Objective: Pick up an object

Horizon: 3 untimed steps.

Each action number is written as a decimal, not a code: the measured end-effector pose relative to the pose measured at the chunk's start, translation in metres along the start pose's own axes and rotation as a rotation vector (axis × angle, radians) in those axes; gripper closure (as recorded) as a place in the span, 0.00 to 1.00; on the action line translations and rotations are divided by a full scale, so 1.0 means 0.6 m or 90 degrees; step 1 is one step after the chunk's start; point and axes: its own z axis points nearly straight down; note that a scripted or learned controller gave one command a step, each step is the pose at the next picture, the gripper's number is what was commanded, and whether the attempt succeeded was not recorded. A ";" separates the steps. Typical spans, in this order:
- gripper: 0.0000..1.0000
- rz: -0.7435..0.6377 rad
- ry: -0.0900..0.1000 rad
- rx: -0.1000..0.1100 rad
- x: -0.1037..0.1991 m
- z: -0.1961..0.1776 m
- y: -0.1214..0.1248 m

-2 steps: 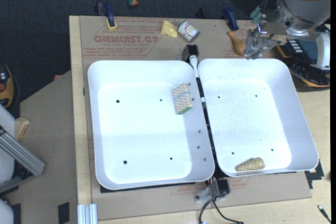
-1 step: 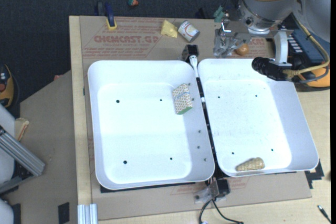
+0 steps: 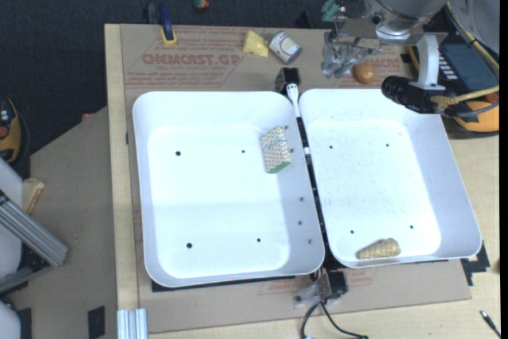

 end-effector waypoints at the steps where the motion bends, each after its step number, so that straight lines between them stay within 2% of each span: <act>1: 1.00 -0.002 0.001 0.004 0.109 0.078 0.053; 2: 1.00 0.005 -0.001 0.009 0.017 0.081 -0.086; 3: 1.00 -0.003 0.002 0.008 0.156 0.123 -0.086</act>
